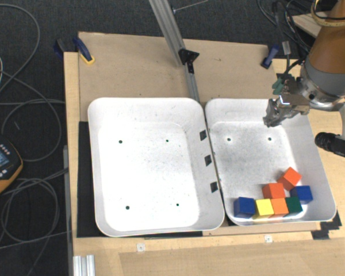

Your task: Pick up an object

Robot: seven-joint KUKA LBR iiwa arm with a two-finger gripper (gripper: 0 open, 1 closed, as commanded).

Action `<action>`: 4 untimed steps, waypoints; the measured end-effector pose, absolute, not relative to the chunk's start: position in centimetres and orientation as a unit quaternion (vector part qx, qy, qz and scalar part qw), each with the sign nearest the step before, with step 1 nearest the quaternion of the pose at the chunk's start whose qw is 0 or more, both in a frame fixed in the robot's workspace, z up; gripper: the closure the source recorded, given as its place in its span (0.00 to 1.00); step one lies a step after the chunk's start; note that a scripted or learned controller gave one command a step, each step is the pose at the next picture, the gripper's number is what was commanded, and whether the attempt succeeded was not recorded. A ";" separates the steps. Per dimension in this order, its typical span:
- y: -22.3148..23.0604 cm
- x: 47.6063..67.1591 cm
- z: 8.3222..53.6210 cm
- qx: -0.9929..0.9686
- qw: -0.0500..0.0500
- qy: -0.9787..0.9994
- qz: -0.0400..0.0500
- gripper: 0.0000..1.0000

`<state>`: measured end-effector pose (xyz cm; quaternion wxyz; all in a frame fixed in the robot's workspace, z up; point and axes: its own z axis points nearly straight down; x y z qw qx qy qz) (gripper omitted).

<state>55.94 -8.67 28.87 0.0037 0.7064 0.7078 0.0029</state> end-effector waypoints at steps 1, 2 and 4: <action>-3.3 58.5 28.6 0.705 0.001 0.710 0.002 1.00; 1.6 59.7 26.7 0.705 -0.002 0.709 0.000 1.00; 9.5 64.0 23.8 0.706 0.000 0.709 0.001 1.00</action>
